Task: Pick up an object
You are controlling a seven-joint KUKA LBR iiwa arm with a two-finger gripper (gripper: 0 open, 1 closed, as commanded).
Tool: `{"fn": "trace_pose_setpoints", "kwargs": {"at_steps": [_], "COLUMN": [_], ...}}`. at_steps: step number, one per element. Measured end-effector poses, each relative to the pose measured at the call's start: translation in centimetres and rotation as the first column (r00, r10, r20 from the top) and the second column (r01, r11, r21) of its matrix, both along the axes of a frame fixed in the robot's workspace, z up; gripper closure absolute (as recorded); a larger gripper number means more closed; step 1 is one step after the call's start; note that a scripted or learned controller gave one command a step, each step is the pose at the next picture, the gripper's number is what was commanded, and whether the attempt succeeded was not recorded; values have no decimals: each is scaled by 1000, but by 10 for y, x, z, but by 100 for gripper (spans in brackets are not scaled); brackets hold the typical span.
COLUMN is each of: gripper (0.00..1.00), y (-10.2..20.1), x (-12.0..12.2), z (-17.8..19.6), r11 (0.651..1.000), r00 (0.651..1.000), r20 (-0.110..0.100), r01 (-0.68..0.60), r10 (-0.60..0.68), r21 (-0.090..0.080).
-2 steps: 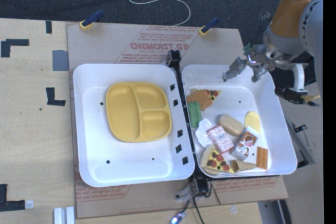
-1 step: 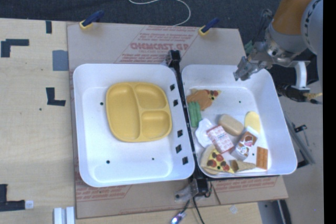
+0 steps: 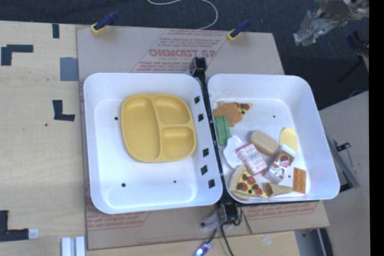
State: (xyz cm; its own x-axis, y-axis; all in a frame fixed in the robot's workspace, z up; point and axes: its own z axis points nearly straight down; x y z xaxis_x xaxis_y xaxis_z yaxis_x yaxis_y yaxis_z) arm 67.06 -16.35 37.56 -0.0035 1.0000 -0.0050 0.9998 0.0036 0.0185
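A: Status on the pick?

B: Nothing picked. Gripper (image 3: 312,27) hangs at the frame's 1 o'clock, off past the right bin's (image 3: 312,102) far corner, well apart from everything in it. Nothing sits between its fingers.

A: Jaws?

B: Can't tell. Too small and blurred at that corner.

A: Where are the candidates?

B: All in the right bin, piled toward its 6 o'clock side. Pizza slice (image 3: 247,184) at 7, touching a red-and-white packet (image 3: 251,157). Tan block (image 3: 264,142) near centre, yellow piece (image 3: 289,139) just beside it at 3. Orange cracker (image 3: 299,180) at 5. Green piece (image 3: 221,130) along the 9 o'clock wall, with another pizza piece (image 3: 231,111) at 10.

A: Left bin?

B: Yellow tray (image 3: 159,128), centred, alone.

A: So what's left?

B: My read: everything. Travel over the bin, descend, close, lift. The tan block looks the easiest target, sitting on top with some room around it.
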Motion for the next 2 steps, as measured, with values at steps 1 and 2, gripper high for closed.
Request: {"fn": "trace_pose_setpoints", "kwargs": {"at_steps": [1, 2], "gripper": [100, 100], "y": [16, 10], "x": [-2, -34], "z": [171, 52], "r11": [1000, 1000], "r00": [1000, 1000], "r20": [0, -30], "r01": [0, 6], "r10": [0, -6], "r21": [0, 6]}}
